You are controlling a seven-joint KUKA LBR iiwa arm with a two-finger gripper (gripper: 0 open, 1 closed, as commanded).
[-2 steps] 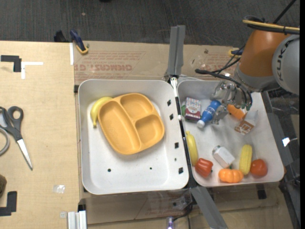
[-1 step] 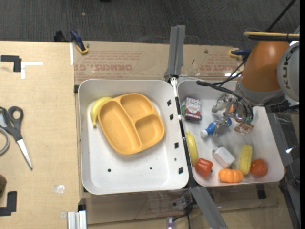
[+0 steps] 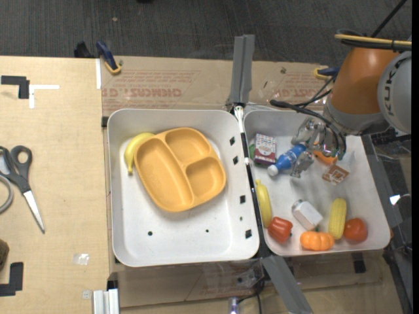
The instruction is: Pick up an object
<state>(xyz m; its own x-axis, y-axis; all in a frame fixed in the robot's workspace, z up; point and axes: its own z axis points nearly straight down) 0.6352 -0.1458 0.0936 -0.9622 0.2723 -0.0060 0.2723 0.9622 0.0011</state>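
Note:
My gripper [image 3: 305,152] hangs low in the right bin [image 3: 373,195], near its back middle, under the grey and orange arm [image 3: 366,77]. It is right at the right end of a blue bottle with a white cap [image 3: 284,161], which lies tilted on the bin floor. A dark red box [image 3: 265,149] lies just left of the bottle. A small brown packet [image 3: 335,174] and an orange item [image 3: 325,153] lie just right of the gripper.
The right bin's front holds a yellow banana-like piece [image 3: 264,203], a red pepper [image 3: 280,229], a white block [image 3: 306,214], a corn cob [image 3: 337,218], an orange fruit [image 3: 317,241] and a tomato [image 3: 355,230]. The left bin [image 3: 190,241] holds a yellow divided plate [image 3: 178,169] and a banana [image 3: 133,149]. Scissors [image 3: 23,182] lie on the bench.

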